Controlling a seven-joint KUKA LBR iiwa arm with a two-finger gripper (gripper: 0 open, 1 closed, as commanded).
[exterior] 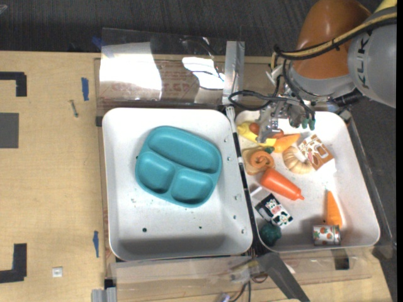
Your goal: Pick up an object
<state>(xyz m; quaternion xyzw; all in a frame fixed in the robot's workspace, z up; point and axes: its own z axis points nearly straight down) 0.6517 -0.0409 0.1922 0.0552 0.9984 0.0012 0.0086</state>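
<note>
Small can (326, 234) lies nearest, below the orange carrot (333, 208); end effector (272, 129) above carrot pile, grip state cannot tell.

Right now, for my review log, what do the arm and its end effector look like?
The arm enters at the right: light grey rounded casing with dark lettering, partly cut off, and a glossy orange band above the wrist. Black and yellow cables loop across the orange section. The end effector is a small grey metal assembly with thin wires around it.
</note>
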